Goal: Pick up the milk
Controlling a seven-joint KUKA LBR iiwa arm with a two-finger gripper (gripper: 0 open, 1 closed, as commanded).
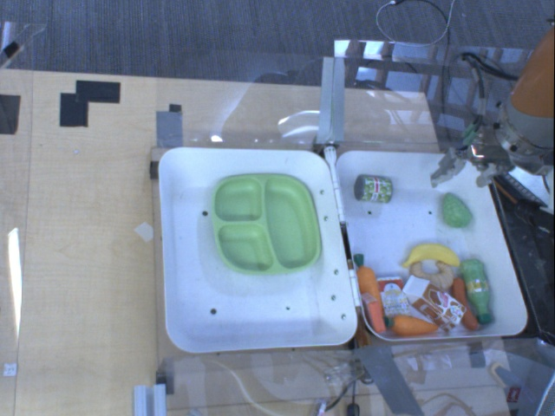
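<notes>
milk carton (434, 302) sits in the pile at the near edge of the right bin (408, 224), lying flat, long axis looks roughly left-right w/ slight tilt; which end is the top i can't tell. it's wedged btwn carrots (371, 295), banana (431, 255) and green bottle (476, 289), all touching, so risk is grabbing a neighbour or slipping off. gripper (462, 168) hovers at the far right, fingers spread, holding nothing, well apart from the milk.
</notes>
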